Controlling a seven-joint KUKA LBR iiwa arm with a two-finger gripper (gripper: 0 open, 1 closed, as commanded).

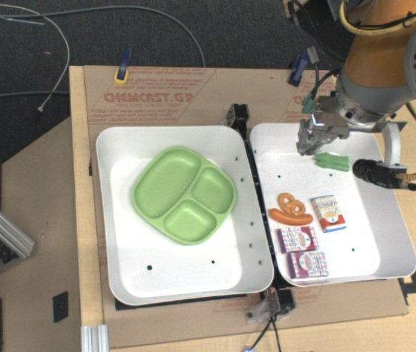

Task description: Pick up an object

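Two shallow white bins sat side by side on your bench, on a sheet of printed cardboard [156, 94] with two blue clamps [124, 63] at its far edge. The bin on the view's left [112, 218] held a light green plate [184, 194] with three compartments. The plate lay flat near the bin's middle, turned at an angle. Your arm [384, 28], grey with its orange band, reached in from the view's right and hung over the far end of the right-hand bin [373, 233]. Its gripper [312, 144] pointed down close to that bin's floor, toward the far left corner. From your camera's angle I could not tell whether its grip was spread or pressed together. A small green piece [332, 162], the object closest to the gripper, lay flat on the bin floor just beside it, toward the view's right and a little nearer the camera. Whether the two touched, you could not have told. Nearer the camera lay a brown pretzel [289, 202], touching an orange sausage [290, 216] on its near side. A small red-and-white carton [328, 213] lay just beside them toward the view's right. Two maroon packets [297, 238] lay one behind the other against the bin's near edge, close together, the nearer one tilted slightly.
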